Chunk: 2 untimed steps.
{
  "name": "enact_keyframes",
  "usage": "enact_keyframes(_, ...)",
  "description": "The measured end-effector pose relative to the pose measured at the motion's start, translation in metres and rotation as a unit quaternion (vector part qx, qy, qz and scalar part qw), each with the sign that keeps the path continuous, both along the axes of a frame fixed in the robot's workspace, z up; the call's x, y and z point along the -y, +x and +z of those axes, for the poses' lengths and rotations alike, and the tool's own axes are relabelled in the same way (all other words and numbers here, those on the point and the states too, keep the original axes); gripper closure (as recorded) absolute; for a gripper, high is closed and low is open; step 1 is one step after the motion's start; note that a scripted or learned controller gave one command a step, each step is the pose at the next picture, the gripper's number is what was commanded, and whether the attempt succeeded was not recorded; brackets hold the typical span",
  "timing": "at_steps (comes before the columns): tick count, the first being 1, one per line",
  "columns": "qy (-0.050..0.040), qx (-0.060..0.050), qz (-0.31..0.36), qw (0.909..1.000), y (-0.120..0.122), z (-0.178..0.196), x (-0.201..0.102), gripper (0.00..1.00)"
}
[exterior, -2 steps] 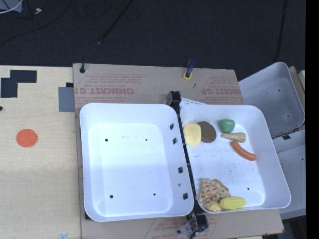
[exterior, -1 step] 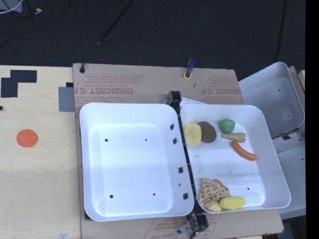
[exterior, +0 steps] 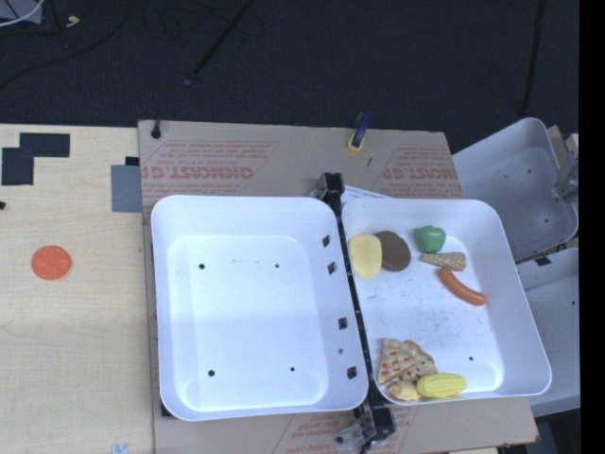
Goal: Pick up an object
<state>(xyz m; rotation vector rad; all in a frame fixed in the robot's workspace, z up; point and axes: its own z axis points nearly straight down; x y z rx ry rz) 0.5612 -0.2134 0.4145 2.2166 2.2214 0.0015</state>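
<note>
Corn (exterior: 440, 384), a small yellow cob, lies closest to the camera, in the near corner of the right bin (exterior: 518, 348). Touching its left end is a smaller pale yellow piece (exterior: 405, 392), and just behind them rests a tan waffle wedge (exterior: 405, 357) with a red grid pattern, close against the bin's left wall.

Farther back in the same bin sits a second group. A yellow oval (exterior: 365, 255) lies by the left wall, touching a brown disc (exterior: 395, 251) on its right. A green pepper (exterior: 430, 238) stands just beyond the disc, with a short beige bumpy stick (exterior: 443, 260) beside it. An orange sausage (exterior: 461, 288) lies slantwise just in front of the stick, apart from the near group.

Beside it, the left bin (exterior: 180, 253) shows its white floor with four small dark dots. Both bins sit edge to edge on a sheet of cardboard (exterior: 236, 164) printed in red, with black clips (exterior: 332, 187) along the seam between them. A blue and yellow clamp (exterior: 358, 132) grips the cardboard's far edge.

Left of the cardboard, the wooden tabletop (exterior: 76, 348) carries an orange dot (exterior: 51, 263), black shapes (exterior: 33, 154) and a grey square (exterior: 125, 187). A pale grey panel (exterior: 520, 173) leans at the right, behind the right bin.

Whether the hand is released or clenched, I cannot tell; all the toys lie loose in the right bin.
</note>
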Motion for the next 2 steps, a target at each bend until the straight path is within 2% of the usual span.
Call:
enact_keyframes(1, 0.0002, 0.003, 0.000, 1.0000, -0.059, 0.118, -0.038, 1.00)
enact_keyframes(2, 0.0015, -0.003, -0.001, 1.0000, -0.087, 0.115, -0.052, 1.00)
